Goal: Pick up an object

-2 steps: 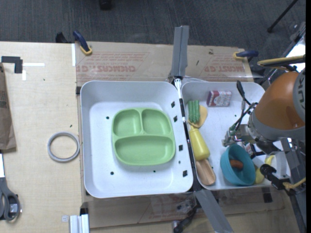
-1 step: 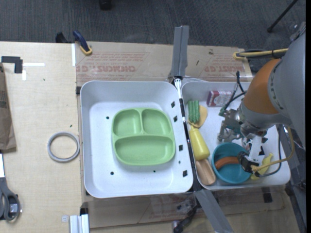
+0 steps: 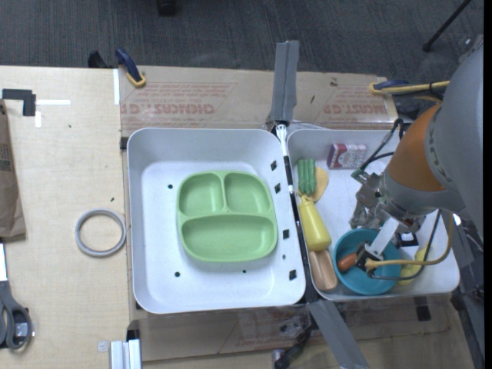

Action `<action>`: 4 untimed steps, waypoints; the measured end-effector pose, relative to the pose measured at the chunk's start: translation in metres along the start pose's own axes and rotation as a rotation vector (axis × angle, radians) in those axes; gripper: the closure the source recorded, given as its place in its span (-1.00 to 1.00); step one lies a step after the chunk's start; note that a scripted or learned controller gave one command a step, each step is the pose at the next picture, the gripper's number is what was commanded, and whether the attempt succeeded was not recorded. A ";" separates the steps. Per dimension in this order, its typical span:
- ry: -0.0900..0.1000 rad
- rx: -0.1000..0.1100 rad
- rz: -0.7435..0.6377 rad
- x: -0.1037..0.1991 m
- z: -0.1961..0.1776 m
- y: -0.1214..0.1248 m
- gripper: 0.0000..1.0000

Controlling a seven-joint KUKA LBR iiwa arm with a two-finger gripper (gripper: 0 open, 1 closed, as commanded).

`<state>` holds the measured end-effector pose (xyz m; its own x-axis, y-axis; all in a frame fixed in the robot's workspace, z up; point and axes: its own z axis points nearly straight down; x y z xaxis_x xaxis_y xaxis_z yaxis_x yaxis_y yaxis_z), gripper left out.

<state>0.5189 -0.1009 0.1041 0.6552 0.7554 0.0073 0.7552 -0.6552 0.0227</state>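
Observation:
My gripper [image 3: 367,215] reaches down into the right bin [image 3: 338,138], just above the far rim of a blue bowl [image 3: 361,277]. Inside the bowl lies a small orange piece [image 3: 347,261]. Along the bin's left side lie a green ribbed item [image 3: 307,177], a yellow bottle-shaped item [image 3: 314,223] and a tan wooden utensil [image 3: 322,267]. A small pink and white packet [image 3: 346,155] rests at the bin's far end. The arm hides the bin's right part.
The left bin [image 3: 146,206] holds a green divided plate [image 3: 227,215]. A grey ring [image 3: 101,231] lies on the bench left of the bins, and scissors [image 3: 14,323] sit at the bottom left corner.

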 end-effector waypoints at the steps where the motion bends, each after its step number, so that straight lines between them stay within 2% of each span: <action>1: 0.000 -0.008 0.001 -0.001 -0.002 0.003 -1.00; 2: 0.000 -0.008 0.002 -0.001 -0.002 0.003 -1.00; 3: -0.005 0.026 -0.419 0.024 0.014 0.020 -1.00; 4: -0.005 0.026 -0.419 0.024 0.014 0.020 -1.00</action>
<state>0.5500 -0.0957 0.0910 0.2915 0.9566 -0.0022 0.9566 -0.2915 -0.0027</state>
